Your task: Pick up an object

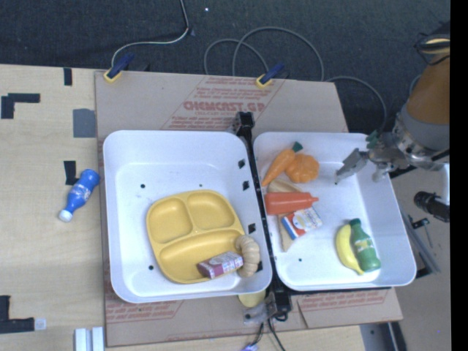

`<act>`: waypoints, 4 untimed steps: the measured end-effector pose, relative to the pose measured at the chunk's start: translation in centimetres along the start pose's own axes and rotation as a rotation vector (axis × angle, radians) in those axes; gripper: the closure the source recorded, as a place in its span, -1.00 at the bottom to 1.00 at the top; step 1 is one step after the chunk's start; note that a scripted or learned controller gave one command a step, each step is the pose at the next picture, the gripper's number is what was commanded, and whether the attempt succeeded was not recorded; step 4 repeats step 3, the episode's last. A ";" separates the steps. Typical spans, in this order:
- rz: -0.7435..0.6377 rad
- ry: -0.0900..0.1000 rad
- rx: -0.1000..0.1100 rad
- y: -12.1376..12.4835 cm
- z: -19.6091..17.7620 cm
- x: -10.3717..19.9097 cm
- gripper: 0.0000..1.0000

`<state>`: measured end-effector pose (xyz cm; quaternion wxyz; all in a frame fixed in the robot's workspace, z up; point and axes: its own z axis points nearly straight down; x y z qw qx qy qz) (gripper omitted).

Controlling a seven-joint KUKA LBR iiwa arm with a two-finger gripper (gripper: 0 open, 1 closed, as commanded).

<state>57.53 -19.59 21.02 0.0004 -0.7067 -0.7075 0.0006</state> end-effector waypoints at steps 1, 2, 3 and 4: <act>-0.005 -0.004 -0.009 4.7 12.9 5.5 -1.00; -0.005 -0.003 -0.006 9.6 12.4 9.2 -1.00; -0.002 -0.003 -0.004 9.4 11.4 9.0 1.00; -0.002 -0.003 -0.004 9.4 11.4 9.0 1.00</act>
